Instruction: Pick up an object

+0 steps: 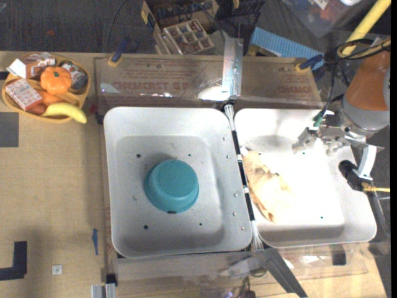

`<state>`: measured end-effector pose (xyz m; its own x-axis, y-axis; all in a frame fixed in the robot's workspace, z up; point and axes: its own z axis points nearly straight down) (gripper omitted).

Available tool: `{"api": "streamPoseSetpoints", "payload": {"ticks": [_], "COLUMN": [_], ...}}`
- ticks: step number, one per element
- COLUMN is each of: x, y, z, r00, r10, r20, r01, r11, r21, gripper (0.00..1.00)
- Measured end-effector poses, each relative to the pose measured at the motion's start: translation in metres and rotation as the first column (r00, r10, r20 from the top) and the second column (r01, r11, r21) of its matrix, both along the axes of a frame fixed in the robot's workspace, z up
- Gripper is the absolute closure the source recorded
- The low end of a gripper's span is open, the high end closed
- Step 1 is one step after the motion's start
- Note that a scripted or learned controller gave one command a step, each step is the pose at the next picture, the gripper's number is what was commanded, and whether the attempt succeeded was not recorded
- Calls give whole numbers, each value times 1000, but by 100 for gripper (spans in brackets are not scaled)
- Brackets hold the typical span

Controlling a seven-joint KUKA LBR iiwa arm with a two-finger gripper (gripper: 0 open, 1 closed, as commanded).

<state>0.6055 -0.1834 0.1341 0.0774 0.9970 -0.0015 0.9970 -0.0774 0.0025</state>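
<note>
L bin: teal bowl centred

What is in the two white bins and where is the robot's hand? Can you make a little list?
left bin: teal bowl, upside down, near the middle
right bin: crumpled tan cloth against its left wall
gripper: over the right bin's far part, apart from the cloth, holding nothing visible
arm: enters from the right
beside the bins: basket with toy food, far left
</note>
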Motion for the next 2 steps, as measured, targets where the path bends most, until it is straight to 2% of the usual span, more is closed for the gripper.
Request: {"api": "streamPoseSetpoints", "payload": {"ticks": [1,2], "x": [-56,-38], "y": [11,70], "z": [22,-39], "r00": [999,1000], "r10": [-32,5], "r20": [-3,-2], "r01": [32,-5], "r11": [999,1000], "r21": [2,2], "gripper": [0,0]}}
